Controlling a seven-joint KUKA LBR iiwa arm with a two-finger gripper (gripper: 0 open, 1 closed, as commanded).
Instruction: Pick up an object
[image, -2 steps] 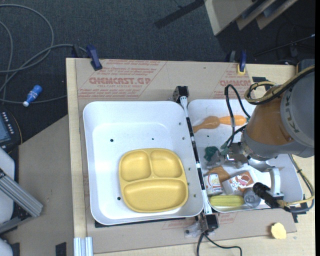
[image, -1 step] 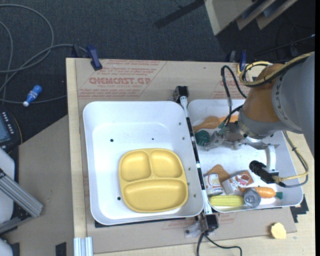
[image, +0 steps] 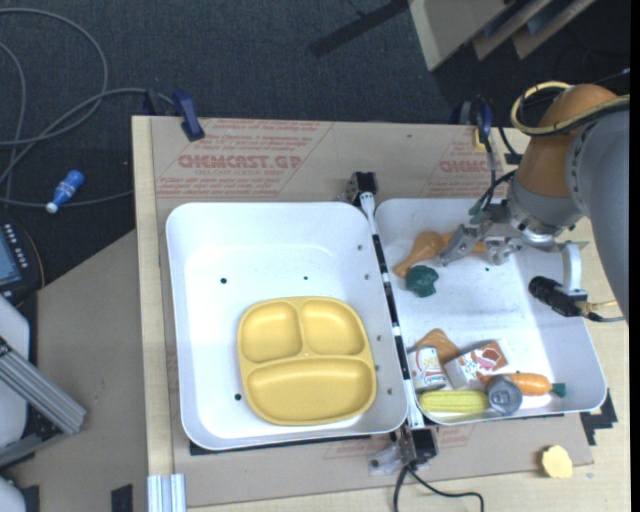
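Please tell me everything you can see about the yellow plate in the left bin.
The yellow plate looks like smooth plastic, with rounded corners and three compartments: two small ones at the far side and one wide one at the near side. It lies flat and upright on the floor of the left bin, toward the near right corner. Nothing lies in it, and nothing else touches it.

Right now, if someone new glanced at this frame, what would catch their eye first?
The big yellow divided plate lying in the left bin stands out most. Next is the grey arm with its orange band reaching in from the right, its gripper low in the right bin beside an orange-tan toy piece and a dark green one. A clutter of small food toys, including a corn cob and a carrot, crowds that bin's near edge.
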